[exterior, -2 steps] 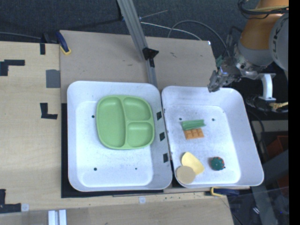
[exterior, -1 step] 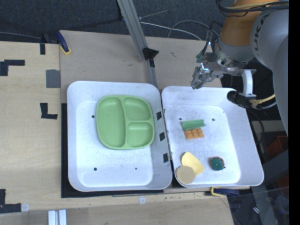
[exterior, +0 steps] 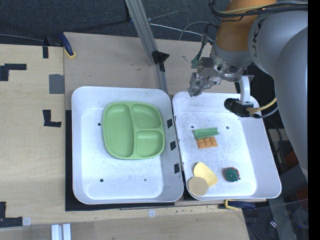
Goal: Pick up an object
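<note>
Small objects lie in the right shallow white bin [exterior: 260, 149]: a flat green block [exterior: 205, 132] touching an orange waffle-textured piece [exterior: 207, 143], and near the front rim a yellow wedge [exterior: 206, 173], tan disc [exterior: 197, 186] and dark green ball [exterior: 231, 174]. We see the gripper [exterior: 196, 89] over the bin's far left corner, well apart from them, with bare floor between; its state we cannot tell.

A green divided plate [exterior: 133, 130] with three compartments lay in the left white bin [exterior: 85, 184], toward its far half. The right white bin [exterior: 265, 174] stood just beside it, their inner rims touching. Both rested on a pale wooden surface [exterior: 30, 149] marked with dark tape pieces [exterior: 50, 118]. A grey metal bar [exterior: 142, 26] slanted down toward the bins' far edge.
</note>
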Controlling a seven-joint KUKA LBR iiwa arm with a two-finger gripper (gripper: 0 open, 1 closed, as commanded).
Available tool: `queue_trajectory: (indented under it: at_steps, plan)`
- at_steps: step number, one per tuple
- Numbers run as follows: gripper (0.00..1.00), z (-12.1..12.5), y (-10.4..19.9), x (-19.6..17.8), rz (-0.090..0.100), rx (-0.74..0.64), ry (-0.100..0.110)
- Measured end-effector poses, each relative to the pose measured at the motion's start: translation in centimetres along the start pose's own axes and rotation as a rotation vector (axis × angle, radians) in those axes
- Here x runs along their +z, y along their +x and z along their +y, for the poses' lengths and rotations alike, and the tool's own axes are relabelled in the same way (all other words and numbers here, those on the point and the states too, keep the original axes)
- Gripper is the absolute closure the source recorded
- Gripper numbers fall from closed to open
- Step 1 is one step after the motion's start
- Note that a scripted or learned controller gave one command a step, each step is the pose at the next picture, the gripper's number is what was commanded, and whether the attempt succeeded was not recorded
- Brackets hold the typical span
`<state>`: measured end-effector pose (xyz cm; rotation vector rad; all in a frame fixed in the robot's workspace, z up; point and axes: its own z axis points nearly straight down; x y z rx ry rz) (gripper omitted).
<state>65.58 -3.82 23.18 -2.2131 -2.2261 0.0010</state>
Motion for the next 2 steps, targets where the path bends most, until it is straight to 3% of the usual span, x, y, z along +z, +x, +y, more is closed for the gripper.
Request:
queue_trajectory:
  at_steps: [2]
  plan:
    - [1.00,0.3,11.7,1.3,0.001,-0.002,-0.001]
